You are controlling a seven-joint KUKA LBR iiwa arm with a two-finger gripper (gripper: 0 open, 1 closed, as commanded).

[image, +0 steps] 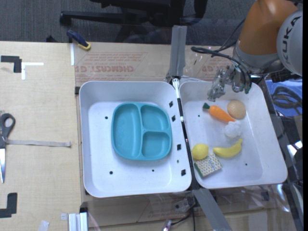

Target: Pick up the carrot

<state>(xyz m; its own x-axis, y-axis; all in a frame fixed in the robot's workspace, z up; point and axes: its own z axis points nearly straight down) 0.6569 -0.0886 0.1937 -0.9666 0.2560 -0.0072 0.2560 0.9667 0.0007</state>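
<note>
The small orange toy carrot with a dark green stub of a top (219,113) lies in the right-hand shallow white plastic bin (269,143), toward that bin's 12 o'clock side. It is tapered and smooth, its green end pointing to 10 o'clock and its orange tip to 4 o'clock. A tan egg-shaped object (236,109) sits just beside it at 2 o'clock, and a small white lumpy object (233,129) lies close to its tip at 5 o'clock. Further toward 6 o'clock in the same bin are a yellow toy banana (228,149), a round yellow toy lemon (200,151) and a pale checked square sponge-like block (208,166).

The metal two-finger gripper (217,94) on the grey arm with an orange band (262,20) hangs at the carrot's 12 o'clock, over the bin's far rim, near the green top but apart from it. Nothing lies between its fingers; whether they are spread or closed cannot be told from here.

The left-hand shallow white plastic bin (91,143) holds a teal three-compartment plastic plate (142,131).

White letters "KUKA" run down the arm's grey casing at the upper right. The brown cardboard sheet (120,64) beyond the bins carries red mirrored print that cannot be read fully. A pair of grey-handled scissors (5,138) lies on the light wooden bench top (38,105) at 9 o'clock.
</note>
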